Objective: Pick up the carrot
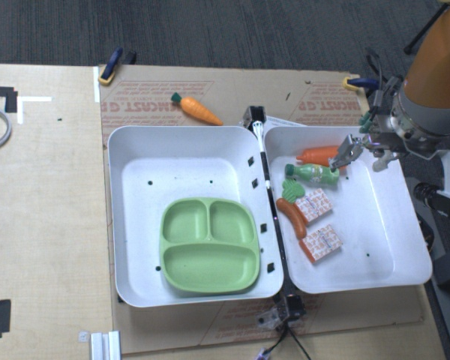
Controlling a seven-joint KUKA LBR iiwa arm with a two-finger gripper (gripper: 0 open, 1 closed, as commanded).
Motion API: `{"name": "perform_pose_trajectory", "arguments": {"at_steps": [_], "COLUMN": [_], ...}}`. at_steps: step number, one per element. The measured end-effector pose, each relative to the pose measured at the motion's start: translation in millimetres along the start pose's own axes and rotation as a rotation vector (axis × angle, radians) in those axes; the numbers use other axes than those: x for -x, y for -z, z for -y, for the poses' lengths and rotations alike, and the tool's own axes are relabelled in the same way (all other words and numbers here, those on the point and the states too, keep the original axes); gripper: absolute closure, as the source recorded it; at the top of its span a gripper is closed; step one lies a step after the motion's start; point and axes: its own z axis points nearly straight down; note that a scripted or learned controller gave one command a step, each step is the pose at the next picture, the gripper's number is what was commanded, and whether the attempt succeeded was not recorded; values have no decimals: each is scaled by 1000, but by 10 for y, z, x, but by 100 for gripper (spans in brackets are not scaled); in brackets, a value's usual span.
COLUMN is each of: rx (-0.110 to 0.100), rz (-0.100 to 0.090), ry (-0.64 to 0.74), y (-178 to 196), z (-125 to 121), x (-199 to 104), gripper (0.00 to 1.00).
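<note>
Orange carrot (197, 109) on cardboard (232, 96) behind bins, nothing crowding it.

- You look down from one fixed camera above the table (45, 223), tilted at a slant.
- Both white bins (135, 156) sit mid-frame at middling range.
- The arm (435, 58) enters at your right edge.

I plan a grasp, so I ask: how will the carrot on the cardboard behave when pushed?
The carrot looks rounded and tapered, so it would probably roll in a curve. Its smooth, toy-like look suggests it is stiff and perhaps slippery.
</note>
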Motion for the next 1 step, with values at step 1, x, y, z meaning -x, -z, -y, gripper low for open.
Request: {"name": "perform_pose_trajectory", "arguments": {"at_steps": [1], "rx": [1], "rz": [0], "ry": [93], "y": [-677], "z": [576], "x": [-776], "gripper": [0]}}
